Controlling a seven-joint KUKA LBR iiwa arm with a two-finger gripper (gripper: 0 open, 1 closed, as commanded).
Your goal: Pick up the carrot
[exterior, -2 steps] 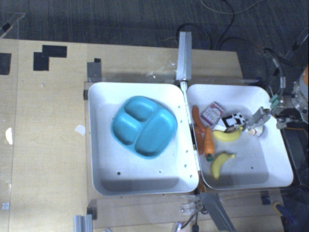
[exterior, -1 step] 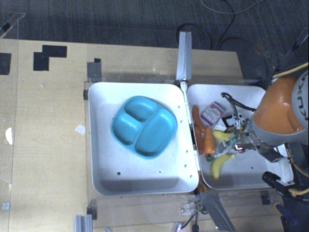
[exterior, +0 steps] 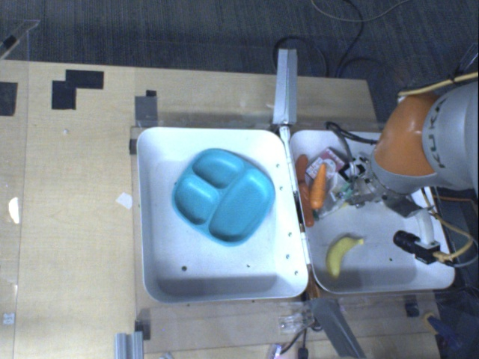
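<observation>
The orange carrot (exterior: 318, 186) lies in the right bin (exterior: 389, 275), near its left wall, pointing up toward the far side. A red sausage-like piece (exterior: 301, 172) lies just left of it. My gripper (exterior: 346, 188) hangs low in the right bin, just right of the carrot, under the grey wrist with the orange band (exterior: 404, 137). The carrot rests on the bin floor beside the gripper, not visibly between its fingers.
A yellow banana (exterior: 340, 253) lies on the right bin's floor toward the front. The left bin (exterior: 161, 275) holds a blue three-compartment plate (exterior: 223, 194). A metal post (exterior: 285, 87) stands behind the gap between the bins. Cables (exterior: 426, 245) hang at the right.
</observation>
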